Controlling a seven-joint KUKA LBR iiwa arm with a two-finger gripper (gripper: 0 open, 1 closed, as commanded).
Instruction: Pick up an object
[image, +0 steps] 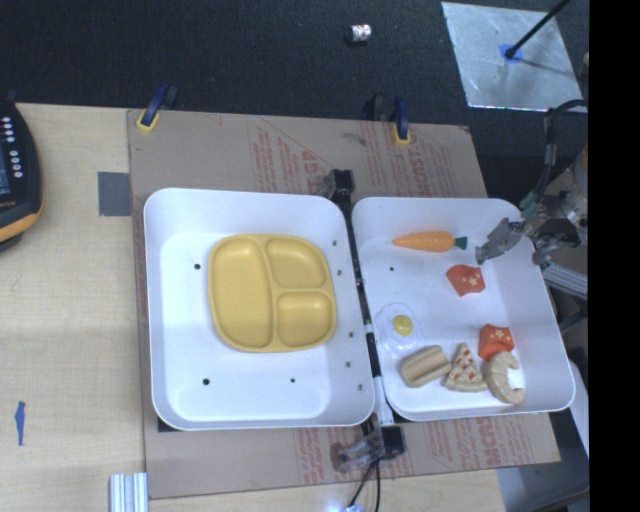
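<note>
Hovering at the right bin's upper right corner, the grey two-finger gripper (503, 240) appears to be at the approach step of a pick, with nothing lifted yet. One dark finger shows pointing left toward the toys; whether the fingers are spread or closed I cannot tell from this angle, and nothing can be seen between them. The nearest candidates are the orange plastic toy carrot with a small green stem (427, 241), lying on its side just left of the gripper near the bin's upper edge, and the small red toy chunk (465, 280), a blocky piece lying a little below and left of the gripper. My guess is that one of these two is the target; the next move would call for lining up over it and descending until the fingers straddle it. The carrot is long and slim, so closing across its narrow width looks the easier grasp. Lower in the shallow white right bin (545, 320) lie a yellow round toy piece (402, 325), a tan toy hot dog bun (423, 365), a toy pizza slice (464, 369), a second red piece (495, 340) and a tan-and-white rounded toy (505, 378), clustered closely. The left white bin (165, 300) holds a yellow compartment plate (270, 292).
</note>
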